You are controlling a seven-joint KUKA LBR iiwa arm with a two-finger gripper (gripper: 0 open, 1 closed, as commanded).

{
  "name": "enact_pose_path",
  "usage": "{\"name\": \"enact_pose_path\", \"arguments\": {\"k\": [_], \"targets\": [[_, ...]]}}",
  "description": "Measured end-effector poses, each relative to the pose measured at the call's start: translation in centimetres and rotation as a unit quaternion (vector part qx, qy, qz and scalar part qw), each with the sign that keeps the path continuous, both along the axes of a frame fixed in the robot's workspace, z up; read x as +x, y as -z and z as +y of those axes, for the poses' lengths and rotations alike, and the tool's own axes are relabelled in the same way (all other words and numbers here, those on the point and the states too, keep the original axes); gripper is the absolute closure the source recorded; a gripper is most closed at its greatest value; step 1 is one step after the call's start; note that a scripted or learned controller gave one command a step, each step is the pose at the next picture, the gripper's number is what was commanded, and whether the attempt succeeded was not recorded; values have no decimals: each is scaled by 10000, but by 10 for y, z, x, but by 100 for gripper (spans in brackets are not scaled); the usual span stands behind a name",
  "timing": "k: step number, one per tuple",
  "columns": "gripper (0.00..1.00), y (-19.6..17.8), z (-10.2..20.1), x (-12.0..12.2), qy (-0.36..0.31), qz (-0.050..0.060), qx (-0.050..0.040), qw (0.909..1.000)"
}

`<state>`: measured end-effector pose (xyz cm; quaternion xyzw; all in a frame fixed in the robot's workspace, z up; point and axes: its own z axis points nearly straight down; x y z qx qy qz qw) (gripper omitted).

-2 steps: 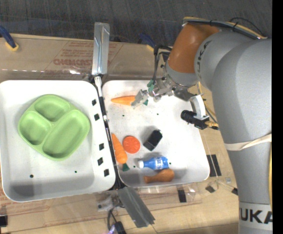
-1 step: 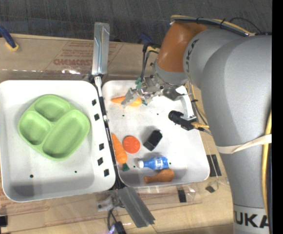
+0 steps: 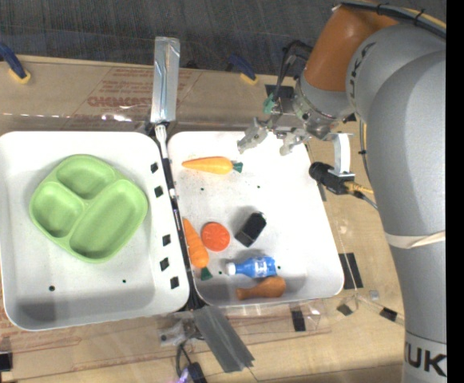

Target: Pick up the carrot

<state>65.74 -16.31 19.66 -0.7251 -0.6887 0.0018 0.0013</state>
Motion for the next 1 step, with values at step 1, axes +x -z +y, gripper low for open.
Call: {"name": "enact_pose_path", "arguments": {"k": [1], "targets": [[0,81,33,-2,594,34,8,9982]]}}
